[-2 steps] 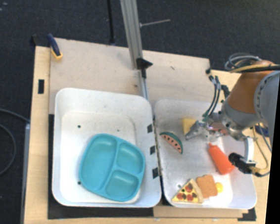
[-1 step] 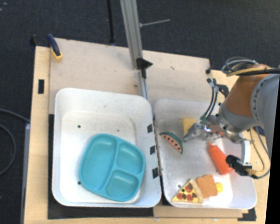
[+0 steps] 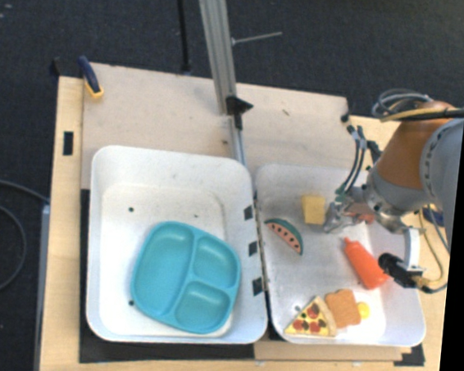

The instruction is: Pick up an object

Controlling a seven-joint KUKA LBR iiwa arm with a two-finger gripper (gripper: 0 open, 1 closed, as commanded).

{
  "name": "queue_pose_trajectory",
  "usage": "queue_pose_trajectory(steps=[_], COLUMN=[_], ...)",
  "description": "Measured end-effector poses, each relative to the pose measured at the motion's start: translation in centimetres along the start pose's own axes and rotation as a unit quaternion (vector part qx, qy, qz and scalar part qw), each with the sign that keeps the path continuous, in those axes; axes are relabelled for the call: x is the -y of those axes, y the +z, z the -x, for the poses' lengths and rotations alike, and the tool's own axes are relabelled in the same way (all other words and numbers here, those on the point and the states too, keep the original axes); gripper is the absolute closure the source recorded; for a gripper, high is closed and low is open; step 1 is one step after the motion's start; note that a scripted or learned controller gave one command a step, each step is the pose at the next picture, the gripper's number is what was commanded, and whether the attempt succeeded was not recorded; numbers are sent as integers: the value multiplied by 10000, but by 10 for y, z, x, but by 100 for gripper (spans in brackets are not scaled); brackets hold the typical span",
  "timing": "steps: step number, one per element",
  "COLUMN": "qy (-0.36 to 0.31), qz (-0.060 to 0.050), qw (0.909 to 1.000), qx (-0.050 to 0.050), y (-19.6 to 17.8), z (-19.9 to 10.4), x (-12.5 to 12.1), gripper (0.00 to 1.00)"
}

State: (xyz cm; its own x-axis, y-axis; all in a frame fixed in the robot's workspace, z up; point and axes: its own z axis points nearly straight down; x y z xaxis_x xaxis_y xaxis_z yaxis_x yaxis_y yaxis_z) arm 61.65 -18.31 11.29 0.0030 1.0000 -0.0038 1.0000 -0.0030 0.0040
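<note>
two white bins sit side by side on a tan bench (image 3: 157, 115) over dark floor. the left bin (image 3: 118, 169) holds one blue tray (image 3: 187, 277) with three compartments. the right bin (image 3: 403, 318) holds five things: one yellow block (image 3: 313, 209), one watermelon slice (image 3: 284, 235), one carrot (image 3: 364, 263), one pizza slice (image 3: 311, 320) and one toast (image 3: 343, 307). a metal post (image 3: 221, 52) leans in from the top centre. the gripper (image 3: 340, 215) hangs at the right of the frame, just right of the block, seemingly touching it; i cannot tell how far open it is, and nothing shows in its grasp. the carrot lies just below it.
</note>
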Motion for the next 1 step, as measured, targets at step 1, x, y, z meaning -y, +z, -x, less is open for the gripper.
queue_pose_trajectory(steps=[1], qy=[-27], qz=[7], qw=[10000], qx=[-11], y=[-46], z=[-4], x=[1], gripper=[100])
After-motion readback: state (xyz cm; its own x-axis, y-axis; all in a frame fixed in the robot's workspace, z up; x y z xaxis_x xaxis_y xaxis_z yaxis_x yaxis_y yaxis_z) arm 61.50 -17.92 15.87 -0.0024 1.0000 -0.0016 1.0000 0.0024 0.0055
